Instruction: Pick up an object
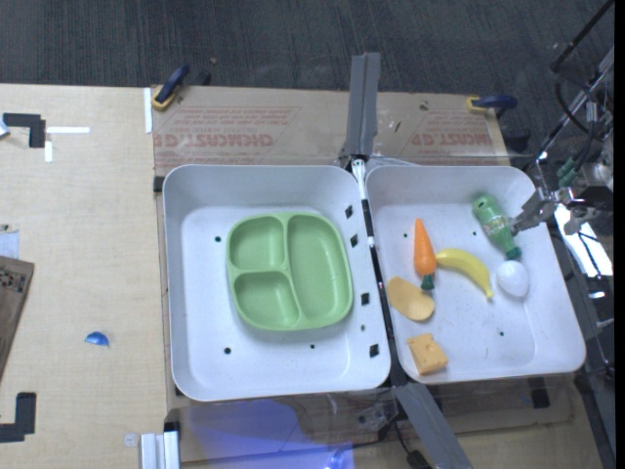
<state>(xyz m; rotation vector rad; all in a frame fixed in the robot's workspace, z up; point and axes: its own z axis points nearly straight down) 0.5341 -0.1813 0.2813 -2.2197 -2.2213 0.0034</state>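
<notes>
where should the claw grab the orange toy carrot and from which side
Grip the orange toy carrot across its thicker lower body, just above the green stem end, coming straight down from above. It lies flat in the right white bin, pointing away, with bare floor on its left and the yellow banana near its lower right.

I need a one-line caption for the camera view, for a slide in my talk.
Toy foods, among them a carrot and a banana, lie in the right bin; a green divided plate sits in the left bin.
</notes>
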